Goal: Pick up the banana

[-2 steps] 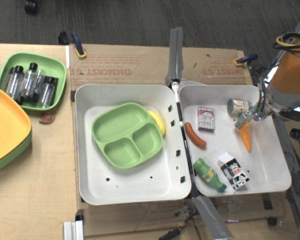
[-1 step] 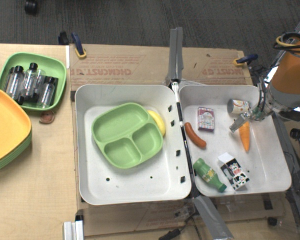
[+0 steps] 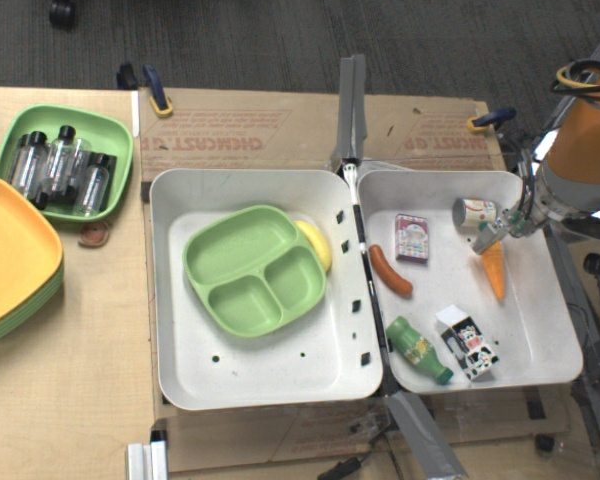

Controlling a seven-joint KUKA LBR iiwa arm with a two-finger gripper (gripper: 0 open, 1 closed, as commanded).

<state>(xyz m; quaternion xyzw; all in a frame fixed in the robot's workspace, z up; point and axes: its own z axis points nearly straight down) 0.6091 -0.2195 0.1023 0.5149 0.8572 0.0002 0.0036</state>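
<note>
You're looking down on a pale wooden worktop (image 3: 70, 368) under even light. Beyond it lies dark grey carpet (image 3: 280, 18), with a chair caster (image 3: 62, 10) at upper left.
</note>
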